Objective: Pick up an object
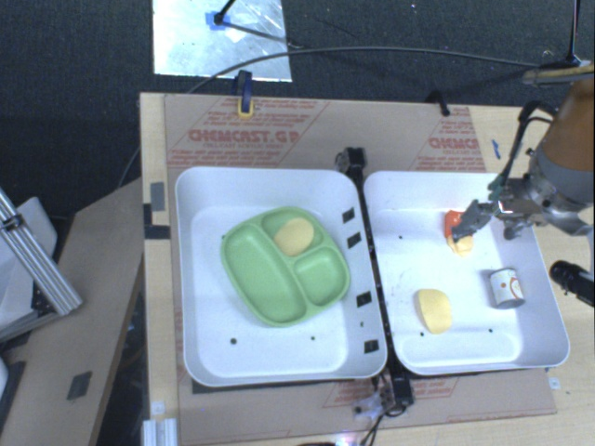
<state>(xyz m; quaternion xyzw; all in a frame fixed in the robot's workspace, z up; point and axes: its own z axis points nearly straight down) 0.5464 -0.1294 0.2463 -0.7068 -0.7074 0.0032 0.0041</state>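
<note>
My gripper (493, 223) hangs over the upper right part of the right bin (530, 351), open, with bare bin floor showing between its fingers. Its left finger (474, 217) stands just right of a small orange and yellow object (456, 231), which lies outside the gap. A yellow lump (433, 309) rests lower in the same bin. A small grey and white can (505, 288) lies to that lump's right, below the gripper. None of them is held.
The left bin (200, 342) holds a green divided plate (265, 286) with a pale yellow object (295, 237) in its upper compartment. Black clips (354, 161) sit along the divide between the bins. Cardboard (279, 128) lies under both bins.
</note>
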